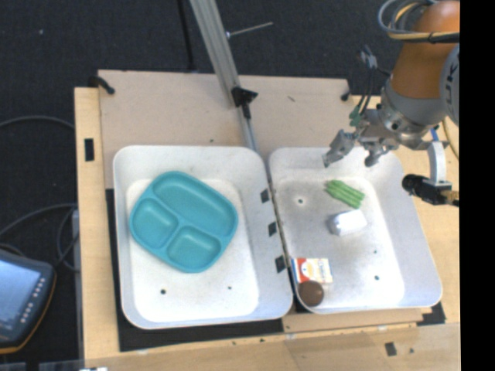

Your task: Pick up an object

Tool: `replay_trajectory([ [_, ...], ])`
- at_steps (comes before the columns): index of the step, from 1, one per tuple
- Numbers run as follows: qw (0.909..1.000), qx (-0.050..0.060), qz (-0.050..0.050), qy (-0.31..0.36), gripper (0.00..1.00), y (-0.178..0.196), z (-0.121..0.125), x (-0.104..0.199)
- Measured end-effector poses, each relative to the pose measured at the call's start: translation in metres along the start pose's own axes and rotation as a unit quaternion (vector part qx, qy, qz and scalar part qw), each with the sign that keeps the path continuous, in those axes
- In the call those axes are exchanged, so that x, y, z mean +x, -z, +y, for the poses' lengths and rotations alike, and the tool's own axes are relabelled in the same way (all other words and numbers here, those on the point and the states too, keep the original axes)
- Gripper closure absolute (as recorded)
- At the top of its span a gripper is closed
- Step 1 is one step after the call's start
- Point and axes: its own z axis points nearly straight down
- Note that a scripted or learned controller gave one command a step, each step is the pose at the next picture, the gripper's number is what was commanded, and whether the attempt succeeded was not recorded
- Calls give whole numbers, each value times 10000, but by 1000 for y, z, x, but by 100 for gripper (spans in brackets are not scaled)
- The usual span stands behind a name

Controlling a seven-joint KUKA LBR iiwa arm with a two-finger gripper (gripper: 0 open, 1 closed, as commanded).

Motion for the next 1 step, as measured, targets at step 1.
replay_trajectory([
  [1,10000,28,-10,-39,0,-106,31,-63],
])
